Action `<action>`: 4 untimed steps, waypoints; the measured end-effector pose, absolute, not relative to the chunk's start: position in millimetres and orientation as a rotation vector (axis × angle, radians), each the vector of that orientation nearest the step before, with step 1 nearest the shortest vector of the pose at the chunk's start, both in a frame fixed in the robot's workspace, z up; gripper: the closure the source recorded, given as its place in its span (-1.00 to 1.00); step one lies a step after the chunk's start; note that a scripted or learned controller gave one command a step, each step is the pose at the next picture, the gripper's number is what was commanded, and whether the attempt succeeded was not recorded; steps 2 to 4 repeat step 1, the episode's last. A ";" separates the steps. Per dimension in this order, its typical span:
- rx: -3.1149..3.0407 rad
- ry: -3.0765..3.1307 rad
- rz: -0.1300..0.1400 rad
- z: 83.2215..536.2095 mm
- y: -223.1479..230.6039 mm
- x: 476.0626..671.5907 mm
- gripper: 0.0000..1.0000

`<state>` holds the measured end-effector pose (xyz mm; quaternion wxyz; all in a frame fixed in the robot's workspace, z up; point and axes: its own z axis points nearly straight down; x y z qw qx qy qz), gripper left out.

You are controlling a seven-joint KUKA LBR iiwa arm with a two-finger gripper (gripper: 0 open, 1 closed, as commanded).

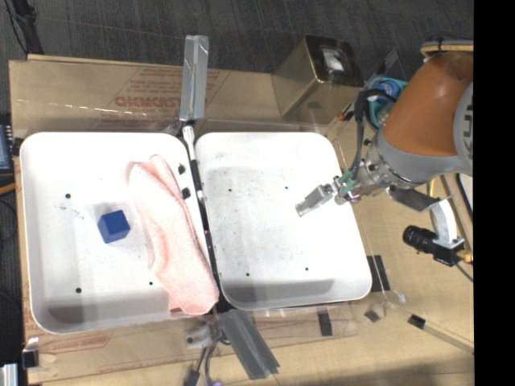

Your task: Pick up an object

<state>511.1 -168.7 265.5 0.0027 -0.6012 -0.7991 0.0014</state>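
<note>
A small blue cube [114, 225] lies in the left bin [48, 175], left of centre. A pink cloth [173, 236] stretches along that bin's right side, from mid-height down to the front right corner, draped against the divider. My gripper [310, 203] hangs over the right bin [265, 167], near its right side, pointing left. Nothing shows between its fingers, and it is far from both the cube and the cloth.
A brown cardboard sheet lies under and behind the bins. A tan box [314, 75] stands behind the right bin. A metal post [195, 79] rises at the divider's far end. The arm's orange band [430, 107] looms at the right.
</note>
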 end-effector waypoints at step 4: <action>-2.137 -2.297 0.007 272.2 -209.9 546.2 -1.00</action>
